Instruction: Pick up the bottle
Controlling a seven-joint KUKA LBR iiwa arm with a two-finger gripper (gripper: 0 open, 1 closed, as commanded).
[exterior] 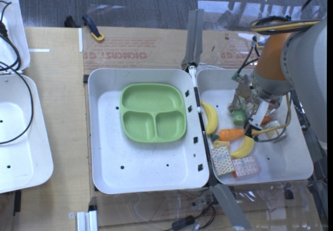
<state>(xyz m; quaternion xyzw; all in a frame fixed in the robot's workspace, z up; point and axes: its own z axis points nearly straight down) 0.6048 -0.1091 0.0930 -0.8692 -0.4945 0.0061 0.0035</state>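
Gripper is down in the right bin, right over a green bottle beside the carrot, presumably lining up; can't tell its grip.

The bottle looked like a small green thing in the right-hand bin, sitting around the bin's 10 o'clock area. Most of it was tucked under the arm's wrist hardware, so honestly I couldn't tell its shape, or whether it stood upright or lay down.
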